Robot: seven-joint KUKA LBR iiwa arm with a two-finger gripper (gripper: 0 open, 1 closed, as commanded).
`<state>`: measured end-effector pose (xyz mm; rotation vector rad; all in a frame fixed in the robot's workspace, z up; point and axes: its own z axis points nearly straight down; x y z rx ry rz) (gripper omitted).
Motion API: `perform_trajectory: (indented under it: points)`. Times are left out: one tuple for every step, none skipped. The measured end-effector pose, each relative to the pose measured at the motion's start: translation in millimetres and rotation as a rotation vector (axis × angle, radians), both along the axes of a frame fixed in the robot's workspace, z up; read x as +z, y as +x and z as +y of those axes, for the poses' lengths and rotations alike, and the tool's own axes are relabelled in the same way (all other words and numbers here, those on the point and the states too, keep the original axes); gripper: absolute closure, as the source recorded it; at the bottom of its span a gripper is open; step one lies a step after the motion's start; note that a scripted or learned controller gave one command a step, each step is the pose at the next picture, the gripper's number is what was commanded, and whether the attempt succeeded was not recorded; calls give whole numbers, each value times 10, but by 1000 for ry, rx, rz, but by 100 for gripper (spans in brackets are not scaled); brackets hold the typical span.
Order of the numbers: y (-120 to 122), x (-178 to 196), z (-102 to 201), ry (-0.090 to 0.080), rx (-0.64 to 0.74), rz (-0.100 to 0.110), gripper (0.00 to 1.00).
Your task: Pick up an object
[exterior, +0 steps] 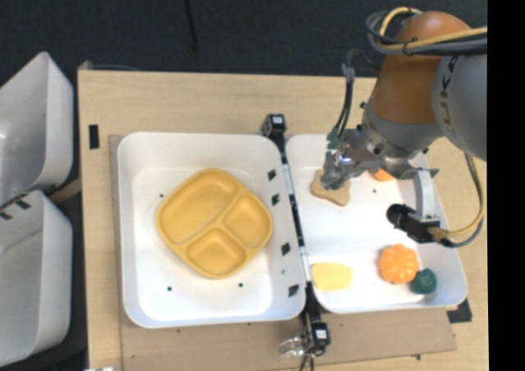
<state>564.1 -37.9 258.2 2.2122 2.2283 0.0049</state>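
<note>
Tabletop (98, 107) of pale wood carries two white bins. I see a yellow divided plate (215, 222) in the left bin (131, 295). In the right bin (361, 300), a tan cookie-shaped piece (330, 191) lies directly under my gripper (337, 171), touching it; I cannot tell the jaws' state. A yellow slab (331, 276), orange pumpkin (398, 263) and green lump (424, 281) lie nearer the front, well apart.

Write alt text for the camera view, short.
A grey and orange robot arm reaches into the right white bin, its gripper over a tan biscuit-like piece. That bin also holds yellow, orange and green items; the left bin holds a yellow divided plate.
</note>
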Motion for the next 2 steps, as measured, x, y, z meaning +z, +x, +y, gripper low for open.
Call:
perform_trajectory:
  points:
    - [300, 63, 480, 0, 1, 0, 100]
    - [615, -81, 938, -2, -2, 1, 100]
